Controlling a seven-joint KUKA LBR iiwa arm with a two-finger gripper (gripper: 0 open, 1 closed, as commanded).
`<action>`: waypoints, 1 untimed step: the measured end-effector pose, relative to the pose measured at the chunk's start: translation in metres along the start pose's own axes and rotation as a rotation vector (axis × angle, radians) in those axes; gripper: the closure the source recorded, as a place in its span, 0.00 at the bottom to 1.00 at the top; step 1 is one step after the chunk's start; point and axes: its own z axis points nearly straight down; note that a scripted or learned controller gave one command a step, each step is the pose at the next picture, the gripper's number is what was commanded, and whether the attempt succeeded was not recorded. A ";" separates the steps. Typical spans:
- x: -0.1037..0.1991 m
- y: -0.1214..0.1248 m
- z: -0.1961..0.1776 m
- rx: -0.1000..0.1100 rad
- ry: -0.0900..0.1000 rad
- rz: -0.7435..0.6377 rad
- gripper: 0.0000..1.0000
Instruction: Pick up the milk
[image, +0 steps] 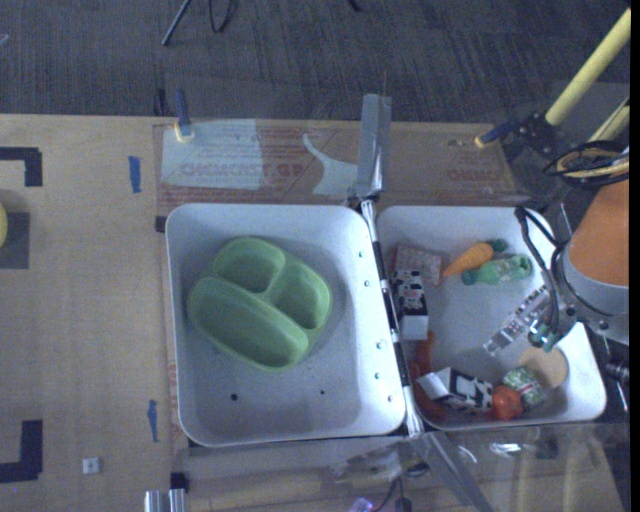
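Camera view: small cow-patterned milk carton (411, 304) lying against right white bin (590, 400)'s left wall, awkward for approach. Two-finger metal gripper (518, 330) hovering mid-bin, well apart from carton; fingers apparently spread, grasping nothing.

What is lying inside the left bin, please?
The left bin holds a green divided plate with three hollows. Whatever might lie beneath the plate is covered.
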 end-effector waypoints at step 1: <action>0.014 0.013 -0.026 -0.002 -0.003 0.051 1.00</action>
